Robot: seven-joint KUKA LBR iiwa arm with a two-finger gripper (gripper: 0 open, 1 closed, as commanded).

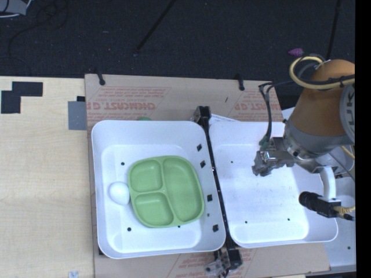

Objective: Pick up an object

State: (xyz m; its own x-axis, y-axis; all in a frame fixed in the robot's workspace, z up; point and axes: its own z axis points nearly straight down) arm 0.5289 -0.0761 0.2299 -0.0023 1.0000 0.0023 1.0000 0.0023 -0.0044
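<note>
Grey arm with an orange band above the wrist (322, 106) is seen reaching in from the right, its two-finger gripper (261, 168) hanging over the right shallow white bin (272, 230), near that bin's upper middle. Whether the gripper is open or closed cannot be told, since the tip is dark and small against the bin floor, and nothing can be made out as held by it. A black cable (268, 112) is seen running down from the upper rim of the bin to the wrist.

Well apart from the gripper, to its left and across the black divider strip (210, 178) where the two bins meet, the left shallow white bin (110, 149) is found. In it a light green plastic plate with three compartments (166, 191) lies flat, and a small white egg-shaped object (119, 193) rests touching the plate's left edge, on the side farthest from the gripper. The divider and the two adjoining bin walls stand between the gripper and both objects.

To the lower right of the gripper, a black cylindrical part (317, 204) is seen over the right bin's right edge. Beneath both bins a brown cardboard sheet with red print (145, 100) is laid, and to the far left a pale wooden bench top (40, 184)
</note>
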